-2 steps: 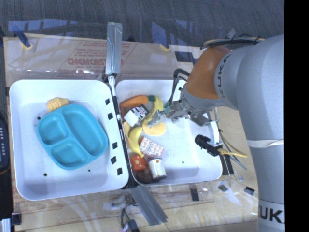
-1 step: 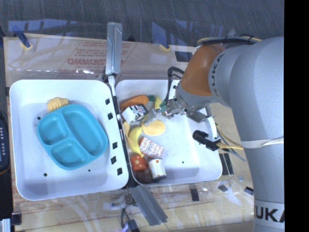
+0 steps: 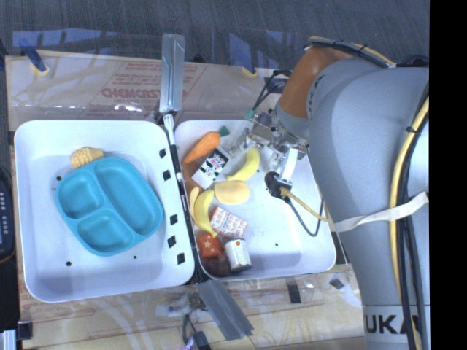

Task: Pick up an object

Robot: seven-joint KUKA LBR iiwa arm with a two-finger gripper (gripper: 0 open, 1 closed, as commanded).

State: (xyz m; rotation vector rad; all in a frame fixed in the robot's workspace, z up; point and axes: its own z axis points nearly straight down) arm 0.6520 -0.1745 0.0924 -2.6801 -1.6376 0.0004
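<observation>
The gripper point(image 3: 264, 146) is hanging low over the far part of the right bin point(image 3: 306, 243), and whether it is apart or together I cannot tell. A banana point(image 3: 246, 168) is lying just beside it on its left, with a carrot point(image 3: 200, 148) further left and a pale yellow piece point(image 3: 232, 192) nearer. A blue divided plate point(image 3: 108, 204) is sitting in the left bin point(image 3: 36, 268).
</observation>
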